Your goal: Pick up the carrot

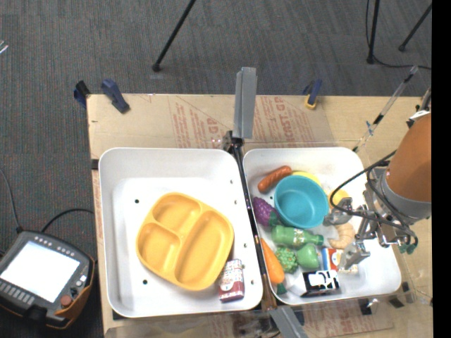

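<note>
The carrot (273, 262) is a slim orange toy lying lengthwise against the left wall of the right bin (352, 155), near its front. Green broccoli (287, 259) sits right beside it. My gripper (357, 247) hangs over the right side of the same bin, well to the right of the carrot, close to a beige pastry-like toy (342, 235) and a small white carton (331, 259). The carrot lies free, apart from the gripper.
The right bin also holds a blue bowl (301, 201), a red sausage (274, 178), purple grapes (263, 210), a green bottle (297, 236) and a black-and-white box (320, 282). The left bin (123, 189) holds a yellow divided plate (184, 239) and a small can (230, 281).
</note>
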Controlling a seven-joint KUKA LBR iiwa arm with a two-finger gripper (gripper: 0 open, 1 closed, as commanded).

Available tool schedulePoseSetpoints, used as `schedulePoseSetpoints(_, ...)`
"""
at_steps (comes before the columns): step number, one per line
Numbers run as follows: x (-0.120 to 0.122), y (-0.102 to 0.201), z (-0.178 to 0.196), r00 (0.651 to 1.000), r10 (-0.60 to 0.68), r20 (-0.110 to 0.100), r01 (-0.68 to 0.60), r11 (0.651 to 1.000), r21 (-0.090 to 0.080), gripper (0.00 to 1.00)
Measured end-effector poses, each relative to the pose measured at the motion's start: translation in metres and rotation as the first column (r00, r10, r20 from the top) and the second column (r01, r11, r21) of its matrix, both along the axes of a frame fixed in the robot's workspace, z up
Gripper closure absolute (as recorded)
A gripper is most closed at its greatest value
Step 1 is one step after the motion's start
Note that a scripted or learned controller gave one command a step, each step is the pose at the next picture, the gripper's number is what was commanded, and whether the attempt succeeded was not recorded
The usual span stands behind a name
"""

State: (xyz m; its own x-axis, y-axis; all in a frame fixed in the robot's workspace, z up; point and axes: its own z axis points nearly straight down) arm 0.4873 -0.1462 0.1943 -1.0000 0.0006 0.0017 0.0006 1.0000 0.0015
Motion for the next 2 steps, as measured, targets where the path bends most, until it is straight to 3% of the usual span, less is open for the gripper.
schedulePoseSetpoints(1, 0.043, -0.007, -0.089, 1.000, -0.015, -0.008, 0.015, 1.000, 0.002, 0.00)
schedulePoseSetpoints(2, 0.102, -0.058, -0.071, 0.996, 0.092, 0.006, -0.092, 0.996, -0.002, 0.00)
